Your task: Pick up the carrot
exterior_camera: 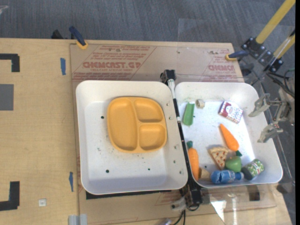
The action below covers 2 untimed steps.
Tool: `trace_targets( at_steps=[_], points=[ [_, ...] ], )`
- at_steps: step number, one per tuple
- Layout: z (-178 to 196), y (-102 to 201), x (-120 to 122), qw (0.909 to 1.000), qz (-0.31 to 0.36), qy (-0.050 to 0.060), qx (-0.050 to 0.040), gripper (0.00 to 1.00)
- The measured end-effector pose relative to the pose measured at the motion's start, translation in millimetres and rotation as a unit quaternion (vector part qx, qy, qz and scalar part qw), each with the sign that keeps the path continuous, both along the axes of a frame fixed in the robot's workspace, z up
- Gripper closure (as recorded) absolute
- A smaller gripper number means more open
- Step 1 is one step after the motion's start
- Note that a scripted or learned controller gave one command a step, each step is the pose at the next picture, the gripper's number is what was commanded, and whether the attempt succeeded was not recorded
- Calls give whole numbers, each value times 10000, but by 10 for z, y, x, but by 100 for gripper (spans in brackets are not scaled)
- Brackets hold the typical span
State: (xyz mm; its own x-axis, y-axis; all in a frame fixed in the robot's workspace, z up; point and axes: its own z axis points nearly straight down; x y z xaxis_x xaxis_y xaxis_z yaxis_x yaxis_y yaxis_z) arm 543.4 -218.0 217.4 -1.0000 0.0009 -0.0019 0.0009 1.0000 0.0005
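Note:
Two orange carrots lie in the right bin (248, 90). One carrot (228, 137) rests slanted right of the bin's middle, its green end toward the front. A second carrot (193, 159) lies along the bin's left wall, green top pointing to the back. My gripper (263, 120) hovers over the bin's right rim, to the right of the slanted carrot and apart from it. Its fingers are spread, open, with nothing between them.
The right bin also holds a green vegetable (188, 114), a red and white carton (230, 111), a pizza slice (219, 155), a green pepper (233, 164), a blue bottle (225, 176) and a green can (253, 168). A yellow divided plate (137, 123) sits in the left bin (89, 139).

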Motion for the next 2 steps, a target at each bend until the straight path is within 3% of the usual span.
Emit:
trace_targets(
  at_steps=[1, 2],
  points=[
    [-1196, 436, -211, 9987, 514, -65, -26, 0],
    [-1273, 504, -185, 9983, -573, -41, -6, 0]
  ],
)
